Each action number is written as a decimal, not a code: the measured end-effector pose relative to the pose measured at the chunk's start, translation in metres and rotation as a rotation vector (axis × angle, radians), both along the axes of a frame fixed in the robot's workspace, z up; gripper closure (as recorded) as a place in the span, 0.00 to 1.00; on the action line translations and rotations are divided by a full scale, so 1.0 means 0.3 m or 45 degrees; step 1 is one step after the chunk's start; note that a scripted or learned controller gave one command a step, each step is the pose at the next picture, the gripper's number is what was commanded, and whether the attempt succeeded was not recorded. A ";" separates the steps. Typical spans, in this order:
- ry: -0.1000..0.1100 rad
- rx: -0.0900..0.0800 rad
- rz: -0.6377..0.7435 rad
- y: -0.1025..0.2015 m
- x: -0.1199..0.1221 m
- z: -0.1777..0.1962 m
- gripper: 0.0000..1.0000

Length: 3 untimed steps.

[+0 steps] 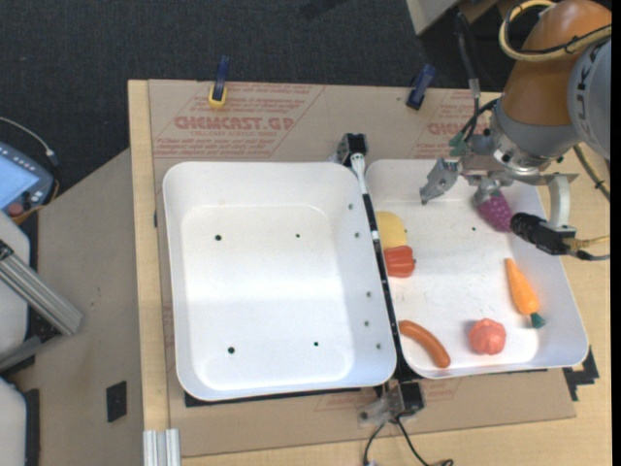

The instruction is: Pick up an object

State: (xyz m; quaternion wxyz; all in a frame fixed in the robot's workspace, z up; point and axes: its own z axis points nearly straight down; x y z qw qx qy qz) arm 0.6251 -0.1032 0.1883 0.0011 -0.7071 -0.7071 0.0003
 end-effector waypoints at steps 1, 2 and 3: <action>-0.004 0.000 0.001 0.001 0.003 0.037 1.00; 0.000 -0.005 -0.010 -0.256 -0.147 0.108 1.00; -0.018 -0.008 -0.001 -0.273 -0.178 0.411 1.00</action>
